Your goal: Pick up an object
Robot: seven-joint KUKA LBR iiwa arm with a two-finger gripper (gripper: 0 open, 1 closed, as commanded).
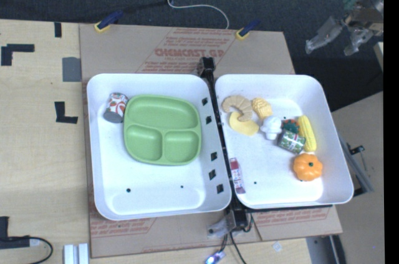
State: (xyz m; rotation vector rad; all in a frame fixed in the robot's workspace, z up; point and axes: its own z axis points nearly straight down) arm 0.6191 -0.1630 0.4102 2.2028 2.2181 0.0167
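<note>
While the gripper (340,38) hangs high up at the top right, away from both bins, we see its two fingers spread apart with nothing between them. We look down on the right bin (330,194) and find the toys in a bunch near its top. An orange pumpkin (307,167) sits lowest. Just above it lie a yellow corn cob (307,133) and a small green can (290,141), side by side. Some tan and yellow pieces (244,114) rest further left. We see a green plate (163,130) in the left bin (156,203), with a small can (115,108) beside it.
</note>
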